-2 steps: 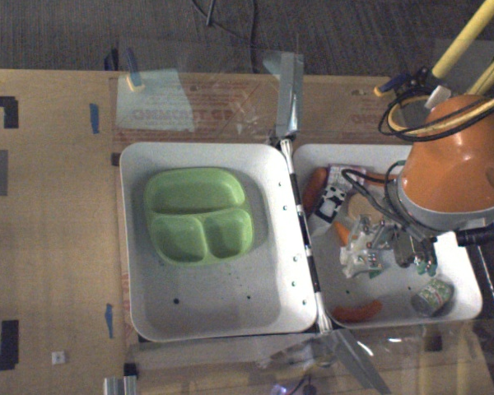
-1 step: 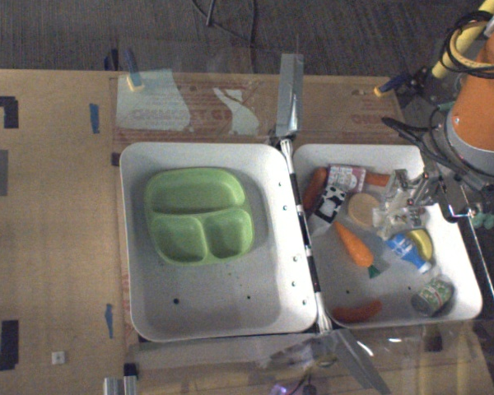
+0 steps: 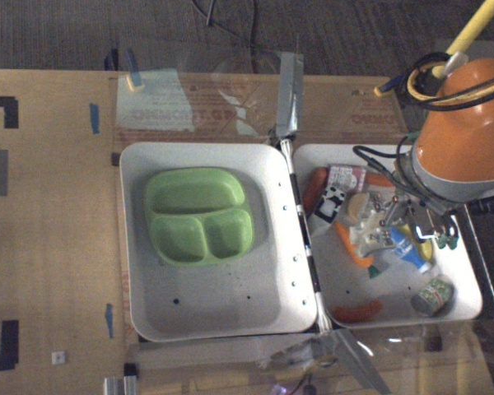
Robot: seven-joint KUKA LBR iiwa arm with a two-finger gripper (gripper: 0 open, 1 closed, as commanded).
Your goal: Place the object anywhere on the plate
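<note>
A green plate point(image 3: 199, 214) with three compartments lies in the left white bin point(image 3: 218, 303), in its upper half. My gripper point(image 3: 393, 218) hangs low over the cluttered middle of the right bin point(image 3: 469, 299), under the orange wrist band point(image 3: 461, 134). Right beneath it lie a pale clear-wrapped item point(image 3: 364, 225), an orange carrot-like piece point(image 3: 350, 245) and a blue bottle-like item point(image 3: 412, 252). Whether anything sits in the gripper is hidden by the arm and the clutter.
The right bin also has a red sausage point(image 3: 314, 189) and a black-and-white carton point(image 3: 332, 204) by its left wall, a pink packet point(image 3: 346, 176), a second sausage point(image 3: 356, 310) near the front, and a small can point(image 3: 432, 296). A metal divider point(image 3: 300, 229) separates the bins.
</note>
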